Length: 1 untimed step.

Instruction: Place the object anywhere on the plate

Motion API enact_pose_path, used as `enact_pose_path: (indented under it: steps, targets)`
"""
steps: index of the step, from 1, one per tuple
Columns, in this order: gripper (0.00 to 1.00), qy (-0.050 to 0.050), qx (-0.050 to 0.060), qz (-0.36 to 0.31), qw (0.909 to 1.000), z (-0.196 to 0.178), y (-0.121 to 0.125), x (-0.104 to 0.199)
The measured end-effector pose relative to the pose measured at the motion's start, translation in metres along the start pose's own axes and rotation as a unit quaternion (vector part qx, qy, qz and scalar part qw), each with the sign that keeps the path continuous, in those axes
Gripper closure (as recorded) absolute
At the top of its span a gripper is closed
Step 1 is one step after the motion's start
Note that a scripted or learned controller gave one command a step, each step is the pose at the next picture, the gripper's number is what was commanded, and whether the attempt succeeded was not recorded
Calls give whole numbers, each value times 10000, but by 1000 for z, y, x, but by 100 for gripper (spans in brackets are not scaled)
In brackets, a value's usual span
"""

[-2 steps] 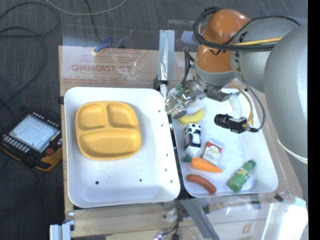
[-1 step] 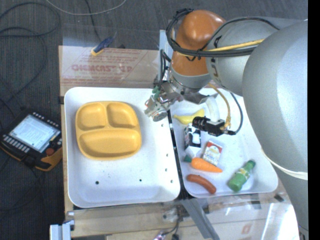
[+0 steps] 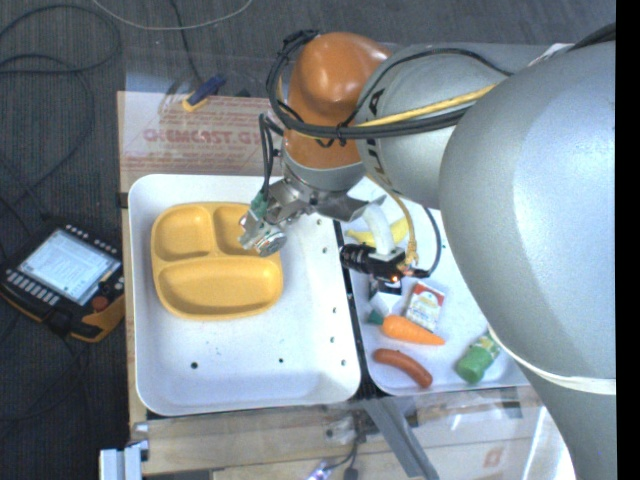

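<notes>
The claw (image 3: 262,230) hangs over the right edge of the yellow plate (image 3: 215,263), which lies in the left bin (image 3: 240,368). The plate has three sections, two small ones at the top and a long one below; the claw sits above the upper right section, close to the rim. Something small with a green fleck shows at its tip, but I cannot tell whether that is the object or part of the claw, and I cannot tell whether the claw is clenched or released.

If it does carry the object, the step in hand appears to be the drop onto the plate. To do it well, the claw should move a little further left, away from the rim, so the object lands inside a section and not on the raised edge or the divider. It should come down low before letting go, so the object does not bounce or roll into the bin.

If it carries nothing, the likely objects lie in the right bin (image 3: 455,313): a carrot (image 3: 412,332), a sausage (image 3: 403,367), a small green bottle (image 3: 477,360), a red and white packet (image 3: 424,305) and a banana (image 3: 383,231). These lie near one another, so a pick should come straight down on one alone, the carrot and sausage being taken across their narrow width.
</notes>
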<state>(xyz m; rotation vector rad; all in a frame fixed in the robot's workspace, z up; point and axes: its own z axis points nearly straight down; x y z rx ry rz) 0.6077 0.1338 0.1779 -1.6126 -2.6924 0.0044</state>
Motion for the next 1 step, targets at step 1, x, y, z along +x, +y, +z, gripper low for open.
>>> enact_pose_path:
  steps: [1]
  targets:
    - [0, 3, -2, 1, 10000, 0, 0, 0]
